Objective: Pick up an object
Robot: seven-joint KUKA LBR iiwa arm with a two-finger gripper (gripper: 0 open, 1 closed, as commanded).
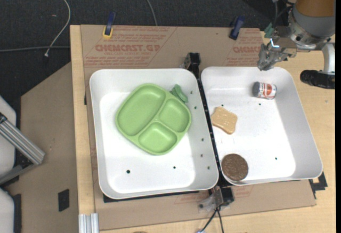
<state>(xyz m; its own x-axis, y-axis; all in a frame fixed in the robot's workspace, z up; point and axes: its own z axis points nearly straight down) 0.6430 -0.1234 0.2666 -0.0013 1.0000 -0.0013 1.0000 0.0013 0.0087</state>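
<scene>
My claw (266,62) hangs over the far edge of the right bin (298,136); I cannot tell how it is set. The small can (264,89) lies on its side near that edge, just below me, likely my nearest target

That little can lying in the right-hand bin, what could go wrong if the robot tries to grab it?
The can lies on its side, so it might roll away from a touch. It sits near the right bin far wall, which may crowd the gripper. The gripper hangs above the bin's back edge, not over the can, so a straight descent would likely miss.
</scene>
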